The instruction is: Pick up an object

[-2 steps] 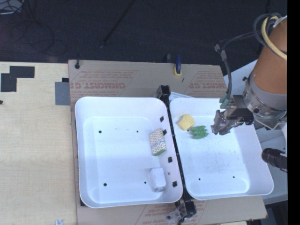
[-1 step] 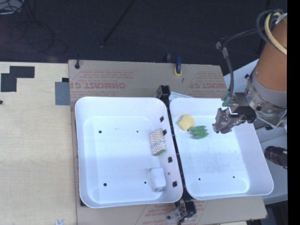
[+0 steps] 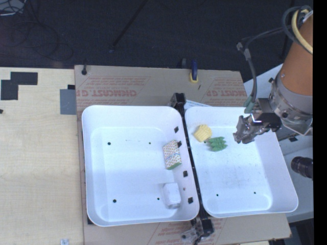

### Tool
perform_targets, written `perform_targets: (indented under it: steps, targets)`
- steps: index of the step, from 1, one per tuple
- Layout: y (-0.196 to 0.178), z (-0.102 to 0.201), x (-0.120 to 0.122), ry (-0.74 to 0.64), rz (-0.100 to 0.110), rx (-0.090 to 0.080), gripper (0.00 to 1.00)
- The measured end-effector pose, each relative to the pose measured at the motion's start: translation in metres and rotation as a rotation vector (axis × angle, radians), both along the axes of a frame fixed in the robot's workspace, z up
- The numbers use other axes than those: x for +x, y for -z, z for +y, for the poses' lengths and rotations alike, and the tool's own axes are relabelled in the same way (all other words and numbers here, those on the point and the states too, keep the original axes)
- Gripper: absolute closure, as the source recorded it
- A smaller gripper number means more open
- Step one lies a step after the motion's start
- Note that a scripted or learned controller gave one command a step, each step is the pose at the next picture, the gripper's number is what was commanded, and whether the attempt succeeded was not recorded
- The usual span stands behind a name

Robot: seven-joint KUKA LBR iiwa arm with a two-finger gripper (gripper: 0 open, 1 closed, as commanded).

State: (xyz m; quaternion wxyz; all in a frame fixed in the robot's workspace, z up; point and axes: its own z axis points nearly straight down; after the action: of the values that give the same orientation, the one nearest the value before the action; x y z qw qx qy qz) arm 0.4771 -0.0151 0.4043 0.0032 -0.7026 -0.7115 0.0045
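Note:
The right bin (image 3: 271,188) holds a small yellow object (image 3: 202,133) near its upper left corner and a green leafy object (image 3: 217,144) just right of and below it. In the left bin (image 3: 102,198) a patterned cream and green block (image 3: 172,154) lies near the right wall, with a white object (image 3: 171,194) below it. My gripper (image 3: 244,135) hangs over the right bin's upper right part, to the right of the green object and apart from it. Nothing shows between its fingers.
A black divider with clamps (image 3: 185,152) runs between the two bins. Both bins rest on a cardboard sheet (image 3: 133,86) on the bench. A blue and yellow clip (image 3: 194,73) stands at the cardboard's far edge. The arm's grey body (image 3: 294,101) fills the right side.

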Motion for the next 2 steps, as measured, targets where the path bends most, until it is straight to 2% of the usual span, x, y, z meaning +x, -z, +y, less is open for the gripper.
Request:
perform_targets:
  steps: [1,2]
  targets:
    - [0.13,-0.055,0.005,0.019,0.007,0.001,1.0]
    - [0.069,0.029,-0.001,0.003,-0.013,0.005,1.0]
